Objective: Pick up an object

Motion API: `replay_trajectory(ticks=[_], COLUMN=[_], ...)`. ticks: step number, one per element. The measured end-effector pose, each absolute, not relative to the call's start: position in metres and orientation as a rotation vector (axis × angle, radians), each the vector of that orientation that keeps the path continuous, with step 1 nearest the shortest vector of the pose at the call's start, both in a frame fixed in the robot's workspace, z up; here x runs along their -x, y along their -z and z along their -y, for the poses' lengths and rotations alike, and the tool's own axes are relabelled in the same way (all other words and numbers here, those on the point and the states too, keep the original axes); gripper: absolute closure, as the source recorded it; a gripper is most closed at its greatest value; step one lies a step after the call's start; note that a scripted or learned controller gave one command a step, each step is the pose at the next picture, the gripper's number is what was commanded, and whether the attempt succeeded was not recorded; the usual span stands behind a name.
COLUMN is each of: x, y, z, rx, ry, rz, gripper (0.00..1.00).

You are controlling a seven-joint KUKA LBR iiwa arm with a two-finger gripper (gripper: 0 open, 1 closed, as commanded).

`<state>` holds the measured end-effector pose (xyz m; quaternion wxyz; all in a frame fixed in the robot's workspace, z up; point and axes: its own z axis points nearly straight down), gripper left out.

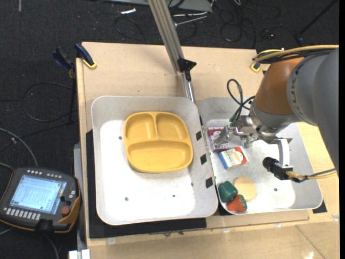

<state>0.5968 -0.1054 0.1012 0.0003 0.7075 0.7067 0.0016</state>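
Observation:
The right bin (302, 198) holds a small white carton with red and blue print (233, 158), a clear packet with red print (218, 135), a pale round disc (245, 187), a green piece (227, 189) and an orange-red piece (237, 203). My gripper (236, 135) hangs low over the bin's left part, right next to the clear packet and just above the carton. The wrist body hides its tips.
A yellow divided plate (158, 141) lies in the left bin (145, 198). A metal pole (168, 28) slants down between the bins at the back. A teach pendant (38, 196) lies off the bench at lower left. Cables trail over the right bin's far edge.

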Motion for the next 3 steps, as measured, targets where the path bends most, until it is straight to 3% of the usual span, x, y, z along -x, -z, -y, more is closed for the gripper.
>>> replay_trajectory(ticks=[1, 2, 3], x=[-0.599, -0.591, -0.601], y=[-0.115, -0.174, -0.233], z=[0.106, 0.106, 0.102], rx=[-2.218, -2.216, -2.213], ry=[-0.010, -0.005, -0.007], rz=[-2.216, -2.219, -2.221], gripper=[1.00, 1.00, 1.00])
